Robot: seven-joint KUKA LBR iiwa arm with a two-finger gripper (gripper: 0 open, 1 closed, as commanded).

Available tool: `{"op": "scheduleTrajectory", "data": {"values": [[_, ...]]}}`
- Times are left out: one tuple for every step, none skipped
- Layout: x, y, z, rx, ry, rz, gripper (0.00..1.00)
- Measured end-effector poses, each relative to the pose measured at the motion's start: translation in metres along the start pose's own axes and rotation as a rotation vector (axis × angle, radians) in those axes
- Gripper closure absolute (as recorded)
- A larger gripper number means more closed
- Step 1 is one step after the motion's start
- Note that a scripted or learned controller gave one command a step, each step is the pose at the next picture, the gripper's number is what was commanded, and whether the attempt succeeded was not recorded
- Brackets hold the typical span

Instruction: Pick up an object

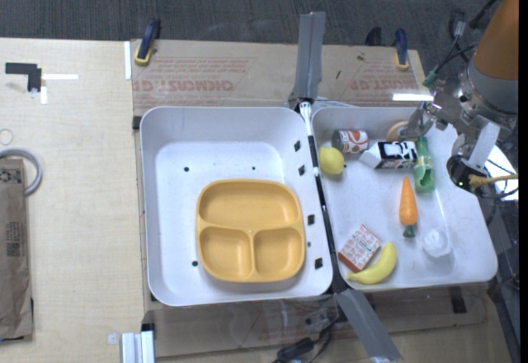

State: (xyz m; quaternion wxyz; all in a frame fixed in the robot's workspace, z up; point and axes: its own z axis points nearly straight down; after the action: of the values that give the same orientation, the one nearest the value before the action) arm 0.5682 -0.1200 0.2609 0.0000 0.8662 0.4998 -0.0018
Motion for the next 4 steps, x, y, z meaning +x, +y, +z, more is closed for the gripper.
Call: {"op": "scheduleTrajectory", "data": {"values": [[-0.018,0.007,0.131,0.002,0.001,-0.091,0.00],[0.029,0.021,0.107,-0.002,0.001,-0.268,0.00],[0.029,0.021,0.107,-0.002,0.001,-0.268,0.00],[-0.028,0.006,0.170,0.000,0.001,-0.256,0.00]]}}
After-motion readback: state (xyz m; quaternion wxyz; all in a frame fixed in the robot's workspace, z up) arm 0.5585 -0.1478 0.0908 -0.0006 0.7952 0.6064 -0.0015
